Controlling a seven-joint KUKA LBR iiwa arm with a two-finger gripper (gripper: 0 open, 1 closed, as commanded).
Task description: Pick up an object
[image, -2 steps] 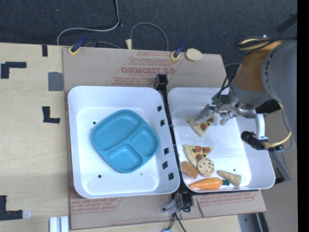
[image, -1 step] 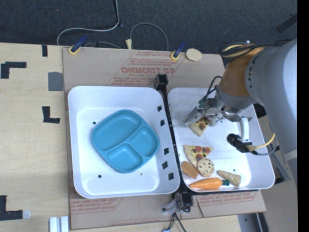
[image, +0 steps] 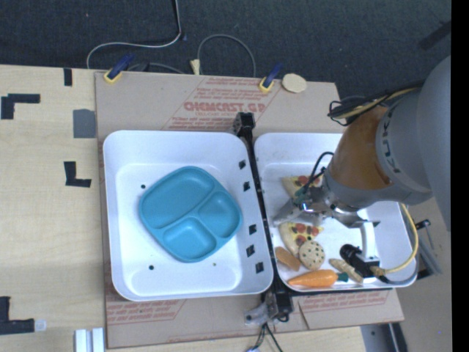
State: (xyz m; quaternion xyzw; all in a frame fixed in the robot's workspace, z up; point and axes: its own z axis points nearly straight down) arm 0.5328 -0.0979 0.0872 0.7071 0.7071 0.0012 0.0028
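Looking down on the bench, the gripper hangs low in the right bin, right over the pile of toy food. Can't tell how it's set, honestly; it's too small and blurry. Just under it there's a pizza slice with a cookie touching it, a carrot along the bin's near wall, and another pizza slice tucked beside the wrist. The left bin holds a blue divided plate.

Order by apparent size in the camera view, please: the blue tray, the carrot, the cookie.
1. blue divided tray, clearly the largest
2. carrot
3. cookie, smallest, though not far from the carrot in area
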